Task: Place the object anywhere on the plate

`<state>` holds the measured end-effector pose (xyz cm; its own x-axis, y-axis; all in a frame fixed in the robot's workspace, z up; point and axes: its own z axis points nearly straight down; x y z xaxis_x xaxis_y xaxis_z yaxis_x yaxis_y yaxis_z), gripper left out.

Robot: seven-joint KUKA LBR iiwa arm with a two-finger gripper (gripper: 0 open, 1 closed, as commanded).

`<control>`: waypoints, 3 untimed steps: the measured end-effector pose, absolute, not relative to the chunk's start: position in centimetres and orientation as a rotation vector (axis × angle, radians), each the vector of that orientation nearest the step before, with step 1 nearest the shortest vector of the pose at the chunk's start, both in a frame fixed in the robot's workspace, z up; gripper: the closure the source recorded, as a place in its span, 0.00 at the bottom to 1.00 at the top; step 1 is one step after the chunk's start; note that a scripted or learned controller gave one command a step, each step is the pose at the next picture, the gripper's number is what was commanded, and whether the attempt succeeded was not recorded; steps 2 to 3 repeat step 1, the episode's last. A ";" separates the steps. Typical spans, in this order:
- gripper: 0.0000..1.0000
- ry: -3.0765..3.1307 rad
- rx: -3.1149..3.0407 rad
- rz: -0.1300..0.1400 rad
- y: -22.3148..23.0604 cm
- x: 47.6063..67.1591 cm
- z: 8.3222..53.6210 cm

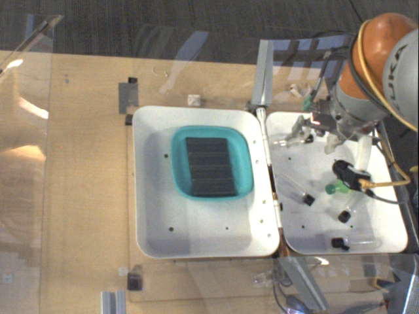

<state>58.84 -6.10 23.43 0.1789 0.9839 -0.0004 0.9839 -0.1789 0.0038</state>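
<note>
Currently: table (65,208); arm (386,64) over right bin (386,234); left bin (157,227) holding teal plate (178,165); black ridged block (209,167) flat on plate's middle; claw (330,139) above right bin, width cannot be told; green piece (337,188) nearby.

Left bin (150,227): open floor runs along the near, left and right walls. The teal plate (245,169) fills the centre and far part; a dark ridged block (209,167) covers most of it. Right bin (314,237): the arm (386,51) overhangs the far right; a green object (337,188) and small black pieces (308,200) dot the middle and near floor
</note>
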 end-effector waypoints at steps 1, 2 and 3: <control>0.00 2.080 2.345 0.011 -10.8 57.9 9.7; 0.00 2.080 2.345 0.011 -10.8 57.9 9.7; 0.00 2.080 2.345 0.011 -10.8 57.9 9.7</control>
